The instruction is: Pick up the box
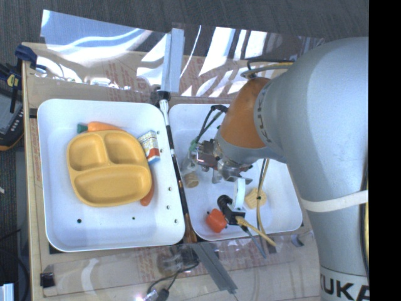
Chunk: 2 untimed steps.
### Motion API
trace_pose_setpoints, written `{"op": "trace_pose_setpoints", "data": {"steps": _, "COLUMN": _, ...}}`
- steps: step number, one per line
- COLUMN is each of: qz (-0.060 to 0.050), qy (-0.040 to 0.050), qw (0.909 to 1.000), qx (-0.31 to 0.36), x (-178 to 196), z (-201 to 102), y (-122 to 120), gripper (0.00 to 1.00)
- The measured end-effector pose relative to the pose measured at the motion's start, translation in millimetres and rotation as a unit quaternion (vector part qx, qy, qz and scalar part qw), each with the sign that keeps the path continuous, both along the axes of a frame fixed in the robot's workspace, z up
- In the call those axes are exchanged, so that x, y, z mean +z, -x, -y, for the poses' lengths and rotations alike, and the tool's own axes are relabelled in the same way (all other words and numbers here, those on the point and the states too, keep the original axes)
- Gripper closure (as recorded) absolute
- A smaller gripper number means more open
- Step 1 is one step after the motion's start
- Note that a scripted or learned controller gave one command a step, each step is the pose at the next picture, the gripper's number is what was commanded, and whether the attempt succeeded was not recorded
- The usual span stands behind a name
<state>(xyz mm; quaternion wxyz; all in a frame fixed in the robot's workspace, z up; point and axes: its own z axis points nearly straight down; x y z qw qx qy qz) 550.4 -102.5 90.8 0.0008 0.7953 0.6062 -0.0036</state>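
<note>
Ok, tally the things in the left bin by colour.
Yellow: 1, the tray
Orange: 2, one piece behind the tray, one at its front right
Green: 1, a bit
White: 1, the box
Total: 5

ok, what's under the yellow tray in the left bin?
Poking out from under the yellow tray: an orange piece and green bit at its top edge, a red-orange tip at lower right. The rest is covered.
</note>
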Motion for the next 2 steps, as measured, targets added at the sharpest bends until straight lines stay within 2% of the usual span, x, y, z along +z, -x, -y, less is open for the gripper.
{"op": "trace_pose_setpoints", "data": {"steps": 1, "qz": 0.001, "qy": -0.0035, "qw": 0.9771, "qx": 0.213, "x": 61.7, "z": 19.5, "y": 28.3, "gripper": 0.0}}
{"op": "trace_pose_setpoints", "data": {"steps": 2, "qz": 0.001, "qy": -0.0027, "qw": 0.9998, "qx": 0.017, "x": 111.8, "z": 30.8, "y": 63.3, "gripper": 0.0}}
